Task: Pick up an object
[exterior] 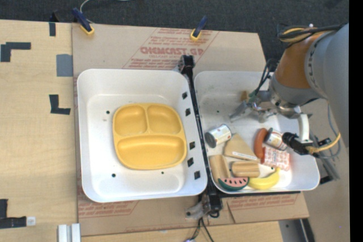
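Observation:
My gripper [240, 105] hangs over the upper middle of the right bin [221, 85], its two metal fingers spread open and pointing left with nothing between them. Several toy foods crowd that bin's lower half, just below it. A silver can [218, 136] lies nearest, below and left of the fingertips. Beside it are a tan wedge [238, 147], a red sausage [260, 143] and a small tin [274, 139]. At the front lie a red-and-white packet [278, 160], a banana [265, 180], a watermelon slice [233, 182] and a tan roll [217, 166].
The left bin [91, 122] holds a yellow divided plate [150, 136]. A black divider [191, 116] runs between the bins. The grey arm with its orange band [295, 68] covers the right bin's far right side. Two yellow-and-blue clamps [84, 21] hold the cardboard at the back.

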`<state>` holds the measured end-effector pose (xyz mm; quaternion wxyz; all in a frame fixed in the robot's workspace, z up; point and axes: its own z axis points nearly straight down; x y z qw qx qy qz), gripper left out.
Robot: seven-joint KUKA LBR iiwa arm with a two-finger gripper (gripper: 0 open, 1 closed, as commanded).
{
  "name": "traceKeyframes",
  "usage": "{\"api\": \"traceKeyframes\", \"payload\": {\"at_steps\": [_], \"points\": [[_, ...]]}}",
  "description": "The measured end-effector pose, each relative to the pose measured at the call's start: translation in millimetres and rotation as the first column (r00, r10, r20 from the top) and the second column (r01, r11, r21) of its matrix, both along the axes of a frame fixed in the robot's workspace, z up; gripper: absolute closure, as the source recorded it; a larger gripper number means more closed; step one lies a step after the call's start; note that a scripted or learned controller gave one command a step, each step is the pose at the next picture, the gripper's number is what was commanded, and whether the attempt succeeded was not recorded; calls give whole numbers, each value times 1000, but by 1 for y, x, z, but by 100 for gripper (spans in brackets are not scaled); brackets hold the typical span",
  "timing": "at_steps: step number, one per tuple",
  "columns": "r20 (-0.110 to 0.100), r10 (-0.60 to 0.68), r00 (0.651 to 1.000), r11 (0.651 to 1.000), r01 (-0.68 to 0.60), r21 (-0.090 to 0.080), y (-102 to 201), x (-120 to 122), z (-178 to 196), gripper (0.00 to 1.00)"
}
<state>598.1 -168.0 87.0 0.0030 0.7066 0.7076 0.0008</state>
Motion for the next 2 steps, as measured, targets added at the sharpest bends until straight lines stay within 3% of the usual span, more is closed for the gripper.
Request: {"api": "traceKeyframes", "payload": {"at_steps": [1, 2], "points": [[2, 0, 1000, 1000, 0, -1, 0, -38, 0, 0], [1, 1, 1000, 1000, -1, 0, -23, 15, 0, 0]]}}
